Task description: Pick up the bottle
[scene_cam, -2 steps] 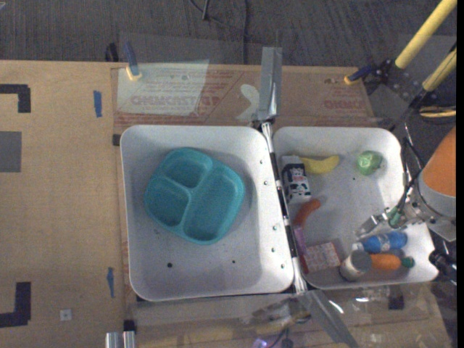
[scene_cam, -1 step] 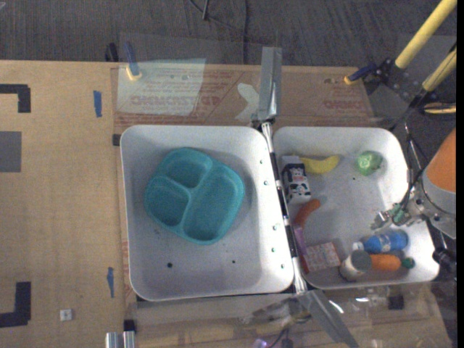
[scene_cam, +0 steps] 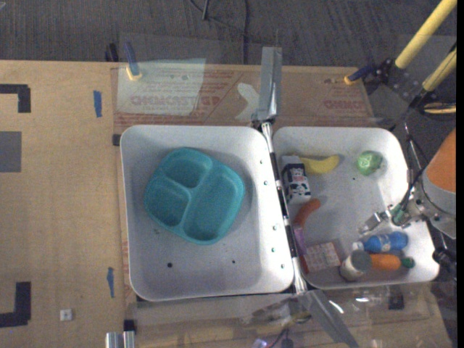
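At the right edge of the right bin:
Gripper (scene_cam: 378, 222): metal fingers reach in over the bin's lower right part, tips just above and left of the bottle; how far apart the fingers stand cannot be told, and nothing shows between them.
Arm (scene_cam: 444, 187): grey with an orange band, cut off by the picture's right edge.
Bottle (scene_cam: 386, 242): blue, lying on its side in the lower right of the right bin, just below the gripper tips; whether they touch it is unclear.
Carrot (scene_cam: 389, 262): orange with a green end, lying just below the bottle, close against it.
Cup-like grey thing (scene_cam: 354, 264): left of the carrot, touching or nearly so; its form is hard to make out.
Pink patterned square (scene_cam: 322, 254): flat on the bin floor, left of the grey thing.
Red sausage shape (scene_cam: 307, 211): tilted, near the bin's left wall.
Small black-and-white carton (scene_cam: 295, 180): above the red shape, by the left wall.
Banana (scene_cam: 322, 164): yellow, just right of the carton's top.
Green round thing (scene_cam: 368, 162): upper right, well apart from the bottle.
Right bin (scene_cam: 341, 140): white, shallow.
Left bin (scene_cam: 145, 259): white, holding a teal divided plate (scene_cam: 194, 194) near its middle.
Bench (scene_cam: 58, 194): brown, with blue tape marks.
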Tool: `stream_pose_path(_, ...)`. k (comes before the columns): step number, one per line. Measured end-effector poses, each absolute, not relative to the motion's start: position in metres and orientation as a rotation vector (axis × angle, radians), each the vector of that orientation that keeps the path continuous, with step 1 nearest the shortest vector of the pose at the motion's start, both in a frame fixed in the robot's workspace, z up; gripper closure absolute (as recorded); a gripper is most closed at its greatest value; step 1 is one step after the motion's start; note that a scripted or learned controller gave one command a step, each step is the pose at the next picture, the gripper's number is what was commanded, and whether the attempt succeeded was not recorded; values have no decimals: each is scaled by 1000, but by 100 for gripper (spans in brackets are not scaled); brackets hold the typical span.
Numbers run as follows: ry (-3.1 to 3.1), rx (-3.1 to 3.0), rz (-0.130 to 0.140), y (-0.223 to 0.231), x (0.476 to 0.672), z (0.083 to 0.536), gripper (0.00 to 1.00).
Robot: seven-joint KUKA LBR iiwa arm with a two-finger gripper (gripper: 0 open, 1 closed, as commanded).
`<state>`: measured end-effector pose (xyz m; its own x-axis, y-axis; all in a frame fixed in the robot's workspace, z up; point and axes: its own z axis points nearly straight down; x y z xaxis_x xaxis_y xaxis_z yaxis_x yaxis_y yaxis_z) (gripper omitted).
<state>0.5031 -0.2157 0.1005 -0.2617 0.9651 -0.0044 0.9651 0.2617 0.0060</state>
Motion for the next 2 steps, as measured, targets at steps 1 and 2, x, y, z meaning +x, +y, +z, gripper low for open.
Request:
stream_pose_path(1, 2647, 1678, 5, -217, 483, 88, 0)
stream_pose_path(2, 2637, 1679, 11, -218, 485, 100, 100)
